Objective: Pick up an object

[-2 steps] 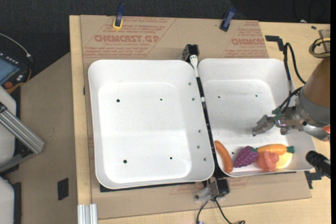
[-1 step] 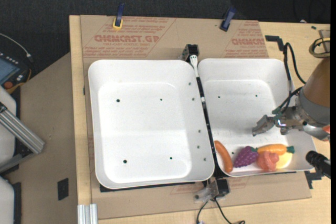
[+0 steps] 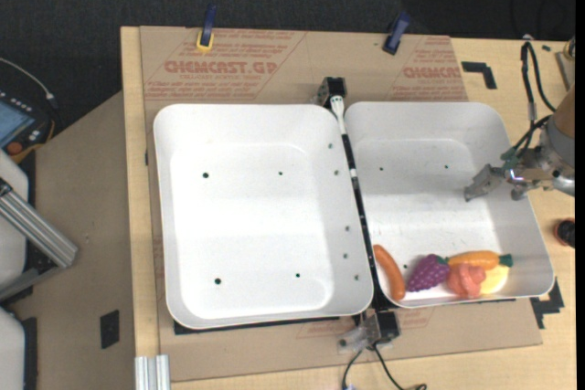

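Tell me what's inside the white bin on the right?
The right bin holds toy food along its near edge: a sausage, purple grapes, a carrot and a pink and yellow piece partly hidden beneath it. The gripper hangs over the bin's right side.

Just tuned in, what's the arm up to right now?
The gripper hangs over the right bin, near its right side, with nothing visibly between its fingers. The toys sit bunched along that bin's near edge: a hot dog, purple grapes, a carrot and a pink and yellow piece. Nothing has been picked up yet.
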{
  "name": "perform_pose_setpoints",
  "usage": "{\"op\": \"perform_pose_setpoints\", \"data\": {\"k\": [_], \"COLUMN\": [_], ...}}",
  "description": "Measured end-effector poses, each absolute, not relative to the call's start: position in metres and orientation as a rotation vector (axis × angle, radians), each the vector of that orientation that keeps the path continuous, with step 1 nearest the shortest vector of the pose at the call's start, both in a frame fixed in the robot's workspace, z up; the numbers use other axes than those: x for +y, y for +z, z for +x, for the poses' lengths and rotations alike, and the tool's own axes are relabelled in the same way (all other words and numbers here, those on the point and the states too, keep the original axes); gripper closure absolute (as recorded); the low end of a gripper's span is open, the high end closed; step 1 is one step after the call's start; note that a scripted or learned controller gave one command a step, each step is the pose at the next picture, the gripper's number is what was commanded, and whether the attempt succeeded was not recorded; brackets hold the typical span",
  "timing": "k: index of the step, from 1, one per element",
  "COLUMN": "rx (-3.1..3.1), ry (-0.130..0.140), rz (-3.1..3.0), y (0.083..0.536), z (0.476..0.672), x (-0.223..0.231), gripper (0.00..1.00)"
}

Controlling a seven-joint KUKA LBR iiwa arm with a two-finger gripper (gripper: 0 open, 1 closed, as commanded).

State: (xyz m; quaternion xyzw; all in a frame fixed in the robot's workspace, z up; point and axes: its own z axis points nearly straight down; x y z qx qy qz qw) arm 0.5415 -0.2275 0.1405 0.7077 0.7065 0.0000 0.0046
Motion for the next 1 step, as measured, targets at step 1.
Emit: {"op": "perform_pose_setpoints", "data": {"k": [1], "rx": [2.226], "ry": [-0.002], "rz": [2.227], "y": [0.0819], "z": [0.4761], "x": [-0.1571], "gripper": [0.0]}}
